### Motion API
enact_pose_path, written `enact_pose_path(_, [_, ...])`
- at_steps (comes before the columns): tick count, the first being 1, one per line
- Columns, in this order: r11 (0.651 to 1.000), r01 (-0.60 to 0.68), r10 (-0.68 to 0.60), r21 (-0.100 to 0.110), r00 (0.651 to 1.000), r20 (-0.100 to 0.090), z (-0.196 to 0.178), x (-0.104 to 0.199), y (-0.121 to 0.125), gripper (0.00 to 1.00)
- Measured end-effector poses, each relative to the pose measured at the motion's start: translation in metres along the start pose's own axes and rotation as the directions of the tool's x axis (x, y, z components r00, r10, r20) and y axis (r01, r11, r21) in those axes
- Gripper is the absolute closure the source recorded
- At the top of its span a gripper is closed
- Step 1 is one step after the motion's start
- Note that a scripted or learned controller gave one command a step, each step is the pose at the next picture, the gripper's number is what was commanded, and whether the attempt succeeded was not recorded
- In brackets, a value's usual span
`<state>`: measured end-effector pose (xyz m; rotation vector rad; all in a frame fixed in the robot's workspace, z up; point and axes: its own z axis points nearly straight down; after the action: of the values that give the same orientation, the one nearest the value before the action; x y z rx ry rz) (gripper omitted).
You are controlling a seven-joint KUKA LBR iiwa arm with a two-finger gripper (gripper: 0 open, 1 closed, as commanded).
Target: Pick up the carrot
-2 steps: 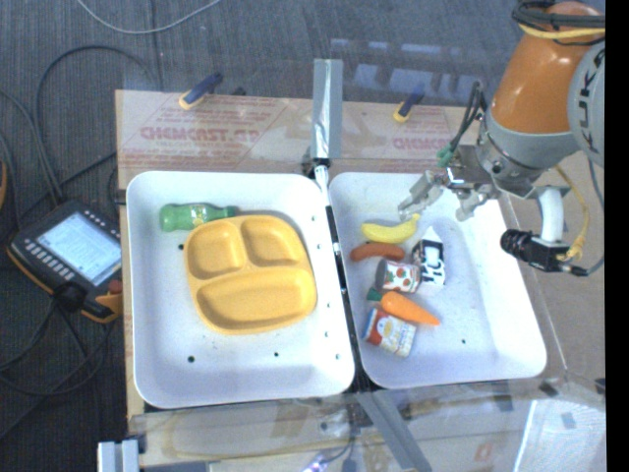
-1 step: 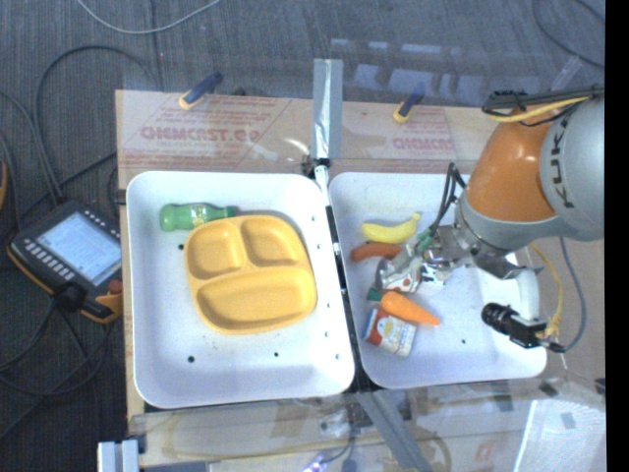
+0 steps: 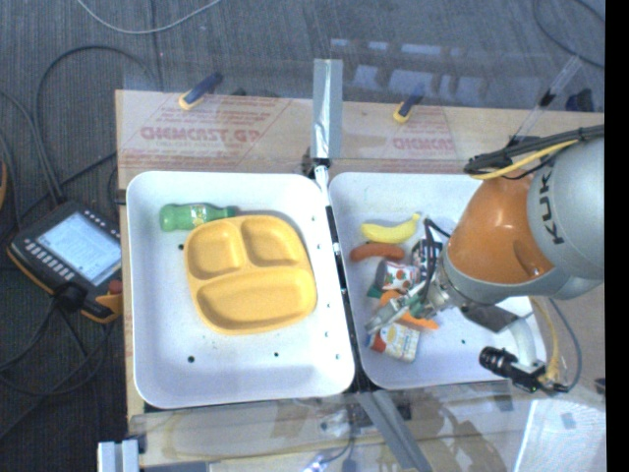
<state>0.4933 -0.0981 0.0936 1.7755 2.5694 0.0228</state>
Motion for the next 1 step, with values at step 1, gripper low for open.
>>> enact_pose_path(1, [1.0, 0.005, -0.005, -0.009, 1.0, 0.002, -0.0125, -0.0015, 0.0048, 1.0])
